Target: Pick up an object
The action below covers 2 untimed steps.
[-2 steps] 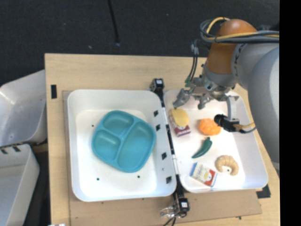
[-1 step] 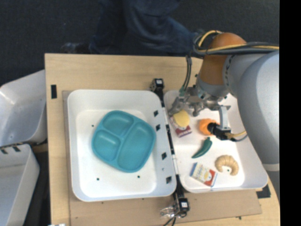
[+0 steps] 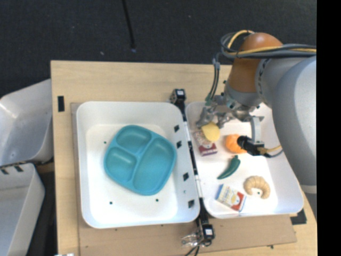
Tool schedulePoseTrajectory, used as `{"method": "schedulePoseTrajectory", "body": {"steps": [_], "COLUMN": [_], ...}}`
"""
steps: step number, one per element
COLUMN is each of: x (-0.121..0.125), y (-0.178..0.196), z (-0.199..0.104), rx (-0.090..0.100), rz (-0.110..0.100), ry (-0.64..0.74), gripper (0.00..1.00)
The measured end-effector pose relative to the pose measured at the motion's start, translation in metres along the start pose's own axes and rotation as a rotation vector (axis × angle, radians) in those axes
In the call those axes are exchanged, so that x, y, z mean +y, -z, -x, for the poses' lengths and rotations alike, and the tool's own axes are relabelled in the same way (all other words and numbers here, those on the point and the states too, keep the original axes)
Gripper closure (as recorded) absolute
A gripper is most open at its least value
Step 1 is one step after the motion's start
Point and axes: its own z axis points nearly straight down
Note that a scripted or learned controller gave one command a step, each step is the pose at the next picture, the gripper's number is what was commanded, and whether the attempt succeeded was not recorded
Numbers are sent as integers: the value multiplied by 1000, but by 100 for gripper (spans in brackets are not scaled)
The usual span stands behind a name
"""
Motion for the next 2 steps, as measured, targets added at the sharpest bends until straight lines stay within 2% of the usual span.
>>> {"method": "schedulePoseTrajectory", "body": {"steps": [2], "x": [6], "y": [131], "z": [0], "rx": [1], "rz": [4], "ry": [8], "gripper": [100]}}
